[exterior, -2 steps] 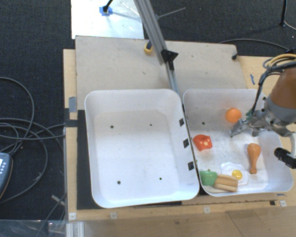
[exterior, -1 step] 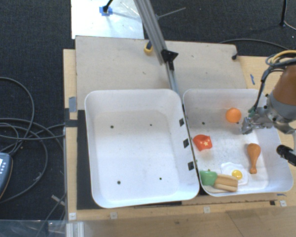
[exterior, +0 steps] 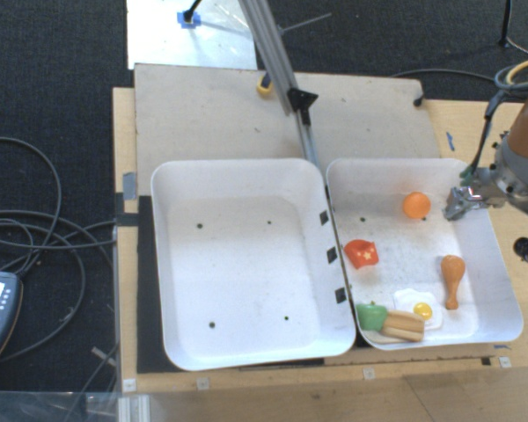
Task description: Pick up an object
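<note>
Gripper poised at the right bin's far right edge, orange ball closest.

The metal gripper (exterior: 458, 203) hangs over the right shallow white bin (exterior: 509, 323); whether it is released or clenched I cannot tell. The small round orange ball (exterior: 415, 205) lies just to its left in the camera view; the brown plastic drumstick (exterior: 453, 279), long axis roughly upright in the view, lies nearer the camera.

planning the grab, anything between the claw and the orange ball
No. In the camera view the stretch from the claw to the orange ball is bare white floor of the right bin; the two sit side by side, apart.
</note>
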Controlling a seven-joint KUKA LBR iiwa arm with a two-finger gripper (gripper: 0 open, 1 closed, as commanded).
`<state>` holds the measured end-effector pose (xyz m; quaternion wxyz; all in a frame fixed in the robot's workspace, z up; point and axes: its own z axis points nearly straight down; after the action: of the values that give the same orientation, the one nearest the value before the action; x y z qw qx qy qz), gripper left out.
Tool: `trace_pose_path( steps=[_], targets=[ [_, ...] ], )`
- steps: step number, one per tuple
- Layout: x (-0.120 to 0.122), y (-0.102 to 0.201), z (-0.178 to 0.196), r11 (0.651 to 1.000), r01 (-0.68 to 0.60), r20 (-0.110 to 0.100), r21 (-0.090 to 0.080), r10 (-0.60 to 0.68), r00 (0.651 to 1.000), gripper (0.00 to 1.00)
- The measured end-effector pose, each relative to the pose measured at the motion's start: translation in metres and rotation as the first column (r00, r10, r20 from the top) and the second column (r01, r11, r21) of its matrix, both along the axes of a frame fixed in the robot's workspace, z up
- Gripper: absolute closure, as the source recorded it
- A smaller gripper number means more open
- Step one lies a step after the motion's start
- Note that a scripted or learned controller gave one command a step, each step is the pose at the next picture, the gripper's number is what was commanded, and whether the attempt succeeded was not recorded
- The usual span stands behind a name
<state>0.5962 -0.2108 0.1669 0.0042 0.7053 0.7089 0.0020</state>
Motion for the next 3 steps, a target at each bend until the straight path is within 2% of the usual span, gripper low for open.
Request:
trace_pose_path(
  steps=[2,3],
  targets=[
    [0.007,-0.004,0.082,1.0,0.0,-0.003,0.001,0.0,1.0,1.0],
    [0.004,0.059,0.077,1.0,-0.005,-0.009,0.005,0.005,1.0,1.0]
  ],
)
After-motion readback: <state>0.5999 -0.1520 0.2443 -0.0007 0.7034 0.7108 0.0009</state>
